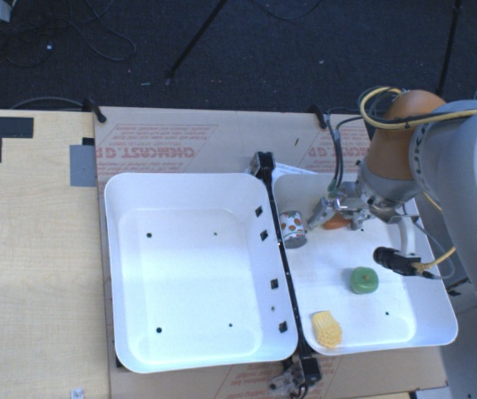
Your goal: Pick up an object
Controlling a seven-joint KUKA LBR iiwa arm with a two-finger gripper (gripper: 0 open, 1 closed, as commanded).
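A dark carpeted floor (222,40) crossed by black cables (97,23) lies beyond the bench. The light wood bench (31,248) carries a sheet of printed cardboard (180,144) and some dark grey patches (6,135).

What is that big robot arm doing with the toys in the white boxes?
The grey arm reaches into the right bin, and its gripper sits low over a small orange thing near the back. I can't tell if it has grabbed it. A green round toy, a yellow corn-like toy and a small can lie loose nearby.
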